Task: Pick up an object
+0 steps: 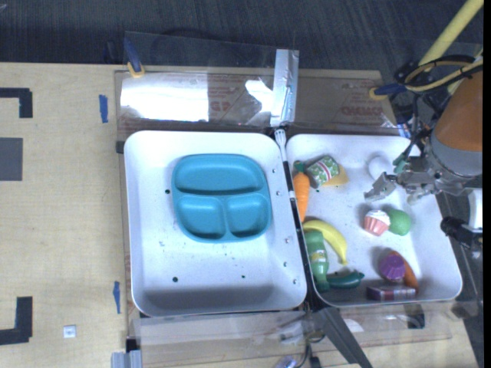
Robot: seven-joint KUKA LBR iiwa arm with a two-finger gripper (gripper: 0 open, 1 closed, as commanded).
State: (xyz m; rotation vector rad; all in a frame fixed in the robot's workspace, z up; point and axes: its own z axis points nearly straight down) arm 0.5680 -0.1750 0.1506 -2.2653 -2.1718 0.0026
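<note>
on the left, the wooden bench [54, 228] carries black markings and bits of blue tape. next comes the left bin [146, 267], which holds a blue divided plate [221, 195] lying flat near its middle, with three compartments facing up. the right bin [445, 278] sits just beside it, touching along the shared edge. along that bin's left side an orange toy carrot [301, 192] lies lengthwise, with a green-and-red can [325, 170] just beside its top end. below them a yellow banana [331, 236] curves over a green bottle [316, 256], and a dark green piece [345, 279] lies at the bottle's lower end. further right a pink cupcake [377, 221] touches a green ball [400, 221]. near the bin's lower edge a purple toy [392, 266] rests against an orange piece [410, 276], with a dark flat bar [390, 291] below them. the gripper [399, 184] hangs over the upper right part of this bin, above the cupcake and ball, its fingers spread apart with nothing between them, and the grey arm with its orange band [464, 125] reaches in from the right.
</note>
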